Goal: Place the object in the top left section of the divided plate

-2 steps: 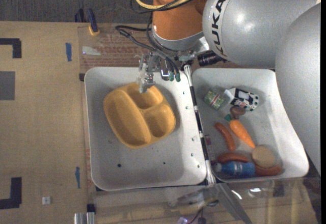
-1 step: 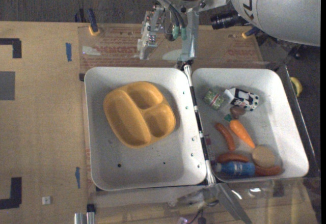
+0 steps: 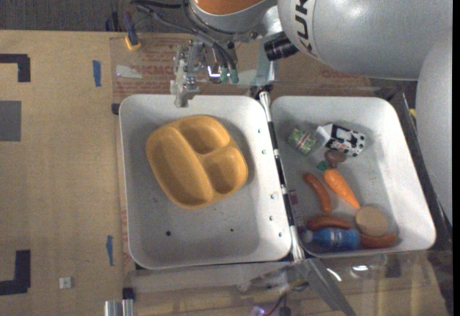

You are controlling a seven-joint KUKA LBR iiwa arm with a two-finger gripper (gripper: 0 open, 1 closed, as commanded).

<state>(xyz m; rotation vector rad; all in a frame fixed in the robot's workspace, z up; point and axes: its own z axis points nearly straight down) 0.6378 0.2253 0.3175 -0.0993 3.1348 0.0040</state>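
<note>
The hand hangs over the left bin's far rim, whether spread or pinched I cannot tell, just above the yellow plate, while the pickable things like the carrot lie in the right bin.

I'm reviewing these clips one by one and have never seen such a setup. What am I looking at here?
One camera looks down at a slant on a bench. The big grey and orange machine is a robot arm; its gripper hangs above the far edge of the left bin, and I see nothing held. That bin holds a yellow divided plate. The right bin holds toy food: a carrot, sausages, a blue bottle and a small carton.
</note>
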